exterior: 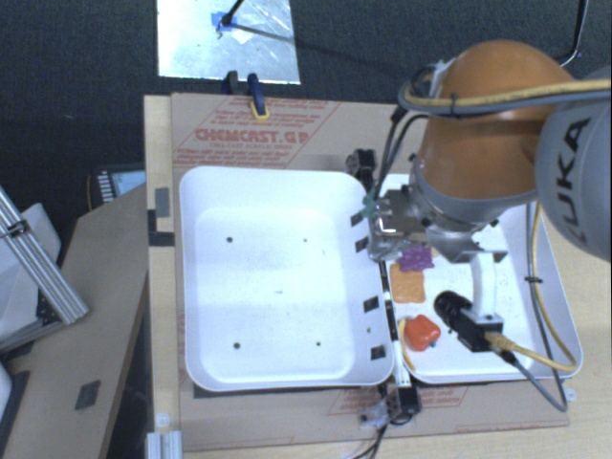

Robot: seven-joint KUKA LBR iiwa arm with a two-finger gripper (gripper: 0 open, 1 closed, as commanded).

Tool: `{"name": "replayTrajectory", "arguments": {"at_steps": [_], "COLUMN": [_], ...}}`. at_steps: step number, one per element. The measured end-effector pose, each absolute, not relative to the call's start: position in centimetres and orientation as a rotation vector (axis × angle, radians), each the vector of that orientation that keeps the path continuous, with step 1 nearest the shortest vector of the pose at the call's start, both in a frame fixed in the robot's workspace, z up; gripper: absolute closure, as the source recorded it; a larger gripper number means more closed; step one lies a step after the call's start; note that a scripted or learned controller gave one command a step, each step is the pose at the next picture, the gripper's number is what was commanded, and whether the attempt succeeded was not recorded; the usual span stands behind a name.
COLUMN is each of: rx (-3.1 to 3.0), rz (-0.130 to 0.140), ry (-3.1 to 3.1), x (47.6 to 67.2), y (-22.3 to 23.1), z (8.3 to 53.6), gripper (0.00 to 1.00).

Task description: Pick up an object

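My jaws hung right of centre in the frame, over the right shallow white bin (449,363), close beside a small flat purple piece (416,256); whether apart or together, I could not tell.

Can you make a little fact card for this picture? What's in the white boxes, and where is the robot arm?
left bin: white, with a few small dark dots on its floor
right bin: white, partly covered by the arm
arm: grey and orange, over the right bin, close to the wall between the bins
purple piece: in the right bin, at the arm's lower edge
orange block: flat, right beside the purple piece
red lump: near the right bin's front edge
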State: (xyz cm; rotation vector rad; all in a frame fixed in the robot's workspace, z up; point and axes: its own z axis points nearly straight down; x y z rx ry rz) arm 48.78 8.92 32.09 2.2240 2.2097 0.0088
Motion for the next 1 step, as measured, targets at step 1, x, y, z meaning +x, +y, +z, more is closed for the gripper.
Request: {"name": "replayTrajectory", "arguments": {"at_steps": [1], "rx": [2.208], "rz": [0.023], "ry": [2.226], "x": [48.75], "y": [13.91], "z": [43.26], "gripper": [1.00]}}
